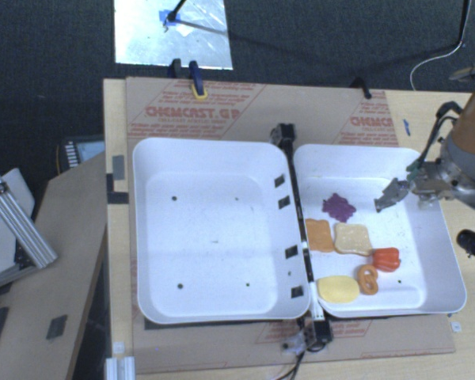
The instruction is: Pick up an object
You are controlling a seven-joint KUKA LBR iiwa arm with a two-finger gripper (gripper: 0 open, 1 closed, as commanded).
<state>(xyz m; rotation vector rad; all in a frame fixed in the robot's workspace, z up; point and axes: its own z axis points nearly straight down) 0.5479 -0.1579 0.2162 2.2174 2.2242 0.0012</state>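
Gripper [389, 196] (nothing held), purple piece [338, 207] just left

In my right bin [427, 236] lie six small things, all flat on its floor. A purple lumpy piece [339, 207] sits farthest up, apart from the rest. Below it an orange slab [320, 235] touches a pale toast slice [352, 239] — side by side. A red-orange pepper [386, 259] lies just right of the toast, an orange ring [368, 279] below it, and a yellow oval [338, 289] near the front wall.
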